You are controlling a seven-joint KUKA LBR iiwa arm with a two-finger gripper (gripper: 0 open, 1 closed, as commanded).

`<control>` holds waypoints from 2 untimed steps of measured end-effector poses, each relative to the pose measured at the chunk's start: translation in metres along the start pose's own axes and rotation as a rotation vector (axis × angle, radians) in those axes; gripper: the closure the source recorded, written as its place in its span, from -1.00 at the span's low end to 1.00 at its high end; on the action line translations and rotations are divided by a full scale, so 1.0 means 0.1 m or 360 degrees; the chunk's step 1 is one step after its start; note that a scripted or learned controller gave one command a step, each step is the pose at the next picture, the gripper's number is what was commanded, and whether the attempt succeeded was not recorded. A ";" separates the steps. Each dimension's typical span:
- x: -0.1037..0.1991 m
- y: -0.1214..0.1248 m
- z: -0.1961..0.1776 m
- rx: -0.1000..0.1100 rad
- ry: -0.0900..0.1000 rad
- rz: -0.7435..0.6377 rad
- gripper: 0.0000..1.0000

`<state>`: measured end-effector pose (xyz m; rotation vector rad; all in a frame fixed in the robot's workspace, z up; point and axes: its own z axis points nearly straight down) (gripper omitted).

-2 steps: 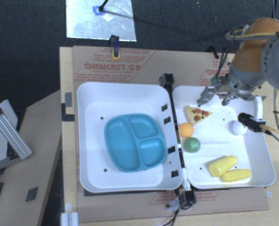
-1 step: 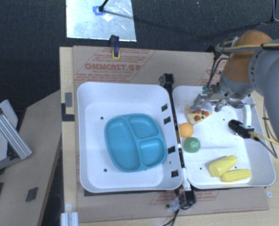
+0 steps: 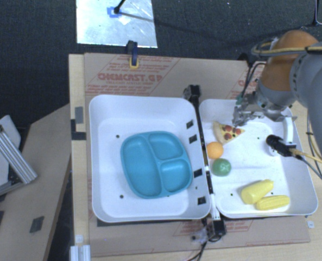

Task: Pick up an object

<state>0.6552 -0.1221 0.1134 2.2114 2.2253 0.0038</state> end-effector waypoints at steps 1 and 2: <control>-0.07 -0.05 -0.52 -0.0002 0.0000 0.0008 1.00; -0.11 -0.03 -1.17 -0.0006 -0.0001 0.0004 1.00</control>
